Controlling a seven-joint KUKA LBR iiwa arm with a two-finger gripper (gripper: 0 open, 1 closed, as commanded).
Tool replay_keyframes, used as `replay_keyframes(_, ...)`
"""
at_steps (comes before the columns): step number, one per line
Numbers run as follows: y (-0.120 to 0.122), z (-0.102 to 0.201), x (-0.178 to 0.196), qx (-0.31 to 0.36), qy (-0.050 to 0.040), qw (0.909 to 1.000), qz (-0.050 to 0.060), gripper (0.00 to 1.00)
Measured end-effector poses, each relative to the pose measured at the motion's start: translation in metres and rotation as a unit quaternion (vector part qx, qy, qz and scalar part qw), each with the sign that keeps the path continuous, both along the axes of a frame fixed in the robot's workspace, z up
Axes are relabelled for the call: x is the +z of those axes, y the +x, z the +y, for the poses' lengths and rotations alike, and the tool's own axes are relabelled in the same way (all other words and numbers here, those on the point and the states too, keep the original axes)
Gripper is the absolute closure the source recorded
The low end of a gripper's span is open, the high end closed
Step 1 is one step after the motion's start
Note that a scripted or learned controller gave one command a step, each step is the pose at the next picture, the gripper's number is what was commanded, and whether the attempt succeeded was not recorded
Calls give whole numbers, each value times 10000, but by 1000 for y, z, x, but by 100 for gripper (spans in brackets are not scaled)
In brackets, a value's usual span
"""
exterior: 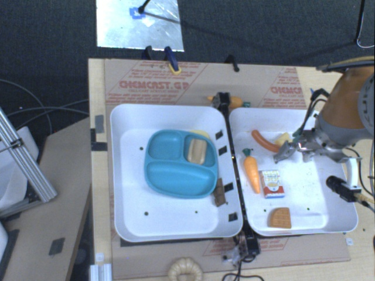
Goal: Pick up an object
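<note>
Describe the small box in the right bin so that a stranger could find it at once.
Look in the right shallow white plastic bin, near its middle. There, beside the orange toy carrot and above the brown waffle-shaped toy biscuit, lies the small red-and-white cardboard box. It is the only box-shaped item with printing.

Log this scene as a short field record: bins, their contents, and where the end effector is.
left bin: blue divided plate holding a tan food piece
right bin: carrot, hot dog, small red-and-white box, waffle
end effector: over the right bin, beside the hot dog
held object: none seen between the fingers
</note>
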State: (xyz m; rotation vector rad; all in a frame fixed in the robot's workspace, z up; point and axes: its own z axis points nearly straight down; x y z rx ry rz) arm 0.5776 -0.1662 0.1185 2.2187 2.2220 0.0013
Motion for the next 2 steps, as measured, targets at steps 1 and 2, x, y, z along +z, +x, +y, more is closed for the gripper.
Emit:
replay_keyframes(1,1,0,-34,-2,1,10000,5,0)
replay_keyframes(2,1,0,-23,-5,0,10000,-6,100)
